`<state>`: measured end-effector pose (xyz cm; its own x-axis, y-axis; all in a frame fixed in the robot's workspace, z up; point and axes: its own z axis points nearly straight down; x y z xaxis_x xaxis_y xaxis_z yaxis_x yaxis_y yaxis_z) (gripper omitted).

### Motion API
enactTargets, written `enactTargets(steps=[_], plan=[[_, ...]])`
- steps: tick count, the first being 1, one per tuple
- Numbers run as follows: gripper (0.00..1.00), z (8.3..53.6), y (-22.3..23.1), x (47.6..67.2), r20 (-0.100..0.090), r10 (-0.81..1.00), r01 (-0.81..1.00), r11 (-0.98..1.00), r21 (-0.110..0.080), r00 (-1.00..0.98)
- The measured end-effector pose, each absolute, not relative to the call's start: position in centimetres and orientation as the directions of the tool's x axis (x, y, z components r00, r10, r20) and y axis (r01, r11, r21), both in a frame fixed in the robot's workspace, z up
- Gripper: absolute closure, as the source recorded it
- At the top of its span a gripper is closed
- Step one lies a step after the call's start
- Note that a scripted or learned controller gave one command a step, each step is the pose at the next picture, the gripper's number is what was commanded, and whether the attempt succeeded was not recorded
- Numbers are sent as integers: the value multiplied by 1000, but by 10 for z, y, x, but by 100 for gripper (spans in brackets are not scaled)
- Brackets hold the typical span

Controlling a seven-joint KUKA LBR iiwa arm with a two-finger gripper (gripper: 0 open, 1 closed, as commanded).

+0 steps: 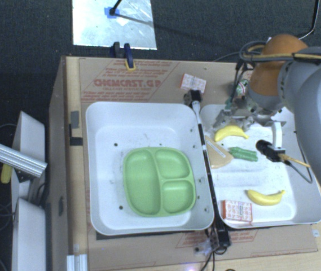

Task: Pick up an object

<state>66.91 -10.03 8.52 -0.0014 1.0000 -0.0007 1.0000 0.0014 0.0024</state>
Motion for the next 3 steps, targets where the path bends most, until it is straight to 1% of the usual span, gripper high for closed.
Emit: enactTargets(steps=[1, 2, 3], plan=[[100, 97, -100, 670, -2, 1000, 1000, 3, 7, -3], [0, 97, -100, 670, -2, 1000, 1000, 3, 7, -3], [0, 85, -175, 624, -2, 1000, 1000, 1, 1, -1]])
